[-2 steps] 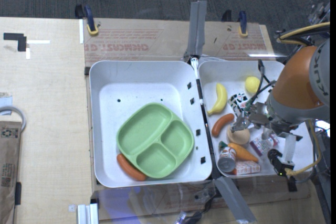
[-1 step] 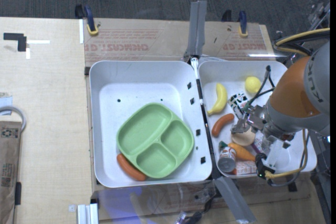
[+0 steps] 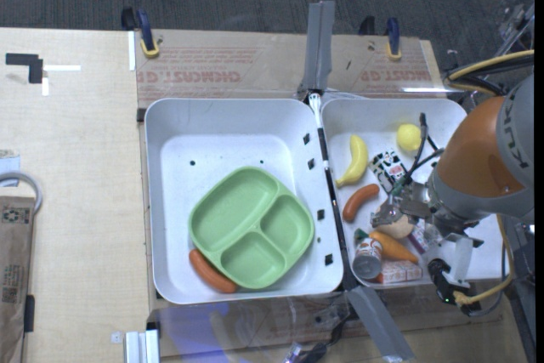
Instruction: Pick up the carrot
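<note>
— Bins first?
— Left white bin point(image 3: 170, 183): green sectioned plastic plate point(image 3: 252, 227), orange-red sausage point(image 3: 212, 271) at its edge.
— Right white bin point(image 3: 374, 108)?
— Yellow banana point(image 3: 354, 160), lemon point(image 3: 409, 137), tapered orange carrot point(image 3: 394, 246) just beside the gripper point(image 3: 406, 215), small tin can point(image 3: 368, 261).

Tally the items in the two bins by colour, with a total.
Green: 1, plate
Yellow: 2, banana, lemon
Orange or red: 3, sausage, sausage, carrot
Other: 3, can, white carton, box
Total: 9
</note>
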`<state>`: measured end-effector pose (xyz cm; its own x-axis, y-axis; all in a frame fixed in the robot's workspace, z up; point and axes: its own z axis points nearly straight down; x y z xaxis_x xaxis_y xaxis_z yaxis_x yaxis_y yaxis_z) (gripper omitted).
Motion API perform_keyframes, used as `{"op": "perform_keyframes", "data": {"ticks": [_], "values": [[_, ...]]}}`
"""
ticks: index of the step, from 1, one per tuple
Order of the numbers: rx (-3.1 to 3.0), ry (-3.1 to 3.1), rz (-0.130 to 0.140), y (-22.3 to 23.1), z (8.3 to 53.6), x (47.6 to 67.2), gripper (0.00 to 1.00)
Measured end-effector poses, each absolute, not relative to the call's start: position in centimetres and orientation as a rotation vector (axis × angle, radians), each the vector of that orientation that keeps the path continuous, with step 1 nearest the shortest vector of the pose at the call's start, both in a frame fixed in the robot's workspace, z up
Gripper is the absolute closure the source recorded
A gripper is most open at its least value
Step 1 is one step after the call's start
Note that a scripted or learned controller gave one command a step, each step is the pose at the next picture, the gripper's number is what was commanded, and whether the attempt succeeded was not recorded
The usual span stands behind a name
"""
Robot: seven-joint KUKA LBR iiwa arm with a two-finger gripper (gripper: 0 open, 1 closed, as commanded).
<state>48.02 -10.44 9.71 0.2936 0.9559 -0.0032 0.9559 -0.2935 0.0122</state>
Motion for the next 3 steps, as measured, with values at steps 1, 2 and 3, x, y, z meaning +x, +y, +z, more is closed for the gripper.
{"op": "perform_keyframes", "data": {"ticks": [1,2,3], "values": [[2.518,1.853,0.006,-10.65,10.62,48.11,1.0],[2.518,1.853,0.006,-10.66,10.63,48.1,0.0],[2.518,1.853,0.006,-10.66,10.63,48.1,0.0]]}}
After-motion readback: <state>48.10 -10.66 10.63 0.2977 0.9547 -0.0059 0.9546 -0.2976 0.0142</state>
